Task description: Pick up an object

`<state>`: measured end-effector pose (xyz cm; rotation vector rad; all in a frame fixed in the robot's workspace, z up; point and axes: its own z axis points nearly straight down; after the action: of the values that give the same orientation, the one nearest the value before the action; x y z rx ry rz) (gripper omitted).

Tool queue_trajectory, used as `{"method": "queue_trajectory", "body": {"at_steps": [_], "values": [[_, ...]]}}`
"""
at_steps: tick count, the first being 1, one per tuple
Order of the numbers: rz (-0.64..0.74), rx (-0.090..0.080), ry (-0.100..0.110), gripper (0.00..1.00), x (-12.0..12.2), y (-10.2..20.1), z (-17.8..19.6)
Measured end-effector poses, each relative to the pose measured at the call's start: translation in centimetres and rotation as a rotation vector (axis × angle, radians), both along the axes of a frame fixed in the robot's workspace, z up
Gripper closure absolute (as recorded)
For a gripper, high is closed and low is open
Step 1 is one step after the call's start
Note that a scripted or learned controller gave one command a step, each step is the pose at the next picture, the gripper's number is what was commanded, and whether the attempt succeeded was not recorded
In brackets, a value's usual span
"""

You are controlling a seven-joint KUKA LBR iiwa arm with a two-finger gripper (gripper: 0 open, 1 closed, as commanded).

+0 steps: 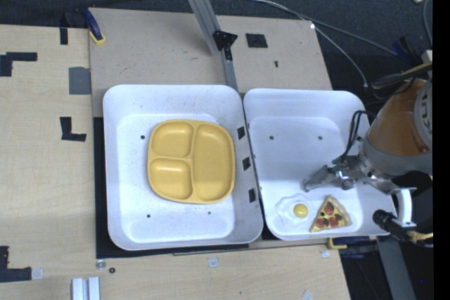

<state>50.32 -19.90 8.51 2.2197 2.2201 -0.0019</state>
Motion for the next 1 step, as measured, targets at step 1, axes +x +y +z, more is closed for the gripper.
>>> {"method": "queue_trajectory", "body": {"at_steps": [1], "values": [[0.001,0.000,-0.005,1.00,0.16,0.06,1.32]]}}
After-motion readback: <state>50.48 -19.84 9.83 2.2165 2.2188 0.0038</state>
